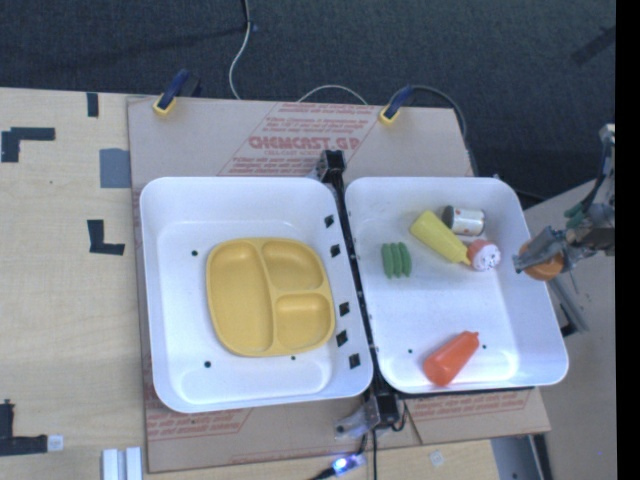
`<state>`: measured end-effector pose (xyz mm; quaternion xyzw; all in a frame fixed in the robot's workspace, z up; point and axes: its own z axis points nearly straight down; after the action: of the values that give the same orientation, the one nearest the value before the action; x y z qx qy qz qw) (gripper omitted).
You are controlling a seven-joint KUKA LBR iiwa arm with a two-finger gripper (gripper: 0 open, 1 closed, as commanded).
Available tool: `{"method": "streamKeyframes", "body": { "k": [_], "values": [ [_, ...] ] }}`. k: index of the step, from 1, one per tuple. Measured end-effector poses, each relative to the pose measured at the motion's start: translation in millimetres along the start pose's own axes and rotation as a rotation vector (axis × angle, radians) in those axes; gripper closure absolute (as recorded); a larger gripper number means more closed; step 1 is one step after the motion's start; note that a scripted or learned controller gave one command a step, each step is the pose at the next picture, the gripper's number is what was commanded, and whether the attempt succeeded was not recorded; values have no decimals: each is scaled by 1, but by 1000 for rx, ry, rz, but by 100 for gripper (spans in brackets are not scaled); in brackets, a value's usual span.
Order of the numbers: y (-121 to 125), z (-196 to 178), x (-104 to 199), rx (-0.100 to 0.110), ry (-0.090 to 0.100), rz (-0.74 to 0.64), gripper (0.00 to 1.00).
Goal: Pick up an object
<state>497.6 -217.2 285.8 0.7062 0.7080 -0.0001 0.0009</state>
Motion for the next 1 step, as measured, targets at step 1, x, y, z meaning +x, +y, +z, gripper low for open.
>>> {"method": "streamKeyframes", "body": {
  "k": [1],
  "values": [
    [12,9,41,4,2,-3,100]
  ]
}}
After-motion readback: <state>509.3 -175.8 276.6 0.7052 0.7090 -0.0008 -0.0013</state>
